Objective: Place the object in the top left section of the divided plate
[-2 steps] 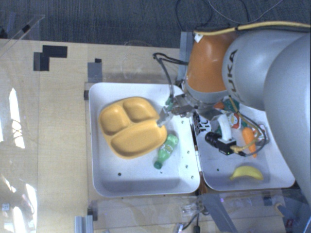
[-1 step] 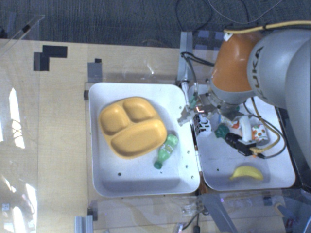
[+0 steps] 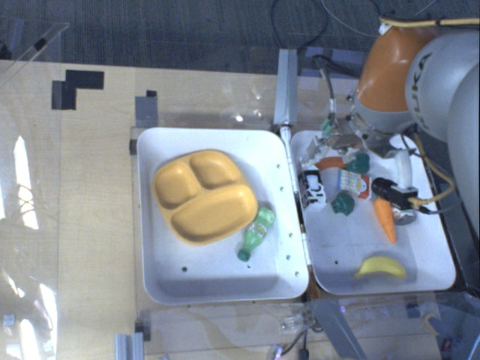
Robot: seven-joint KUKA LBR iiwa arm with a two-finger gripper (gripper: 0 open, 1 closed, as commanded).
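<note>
Yellow divided plate (image 3: 202, 196) in left bin, fingers (image 3: 339, 142) over right bin, grip state unclear

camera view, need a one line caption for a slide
KUKA arm over the right bin of toys; yellow divided plate and green bottle in the left bin.

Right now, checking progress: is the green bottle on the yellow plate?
No, the green bottle lies in the left bin beside the yellow plate.

Pale wooden bench (image 3: 75, 223), dark grey carpet floor (image 3: 165, 13) beyond the bench, black cables (image 3: 300, 21) looping over the carpet, glare patches on the bench.
</note>
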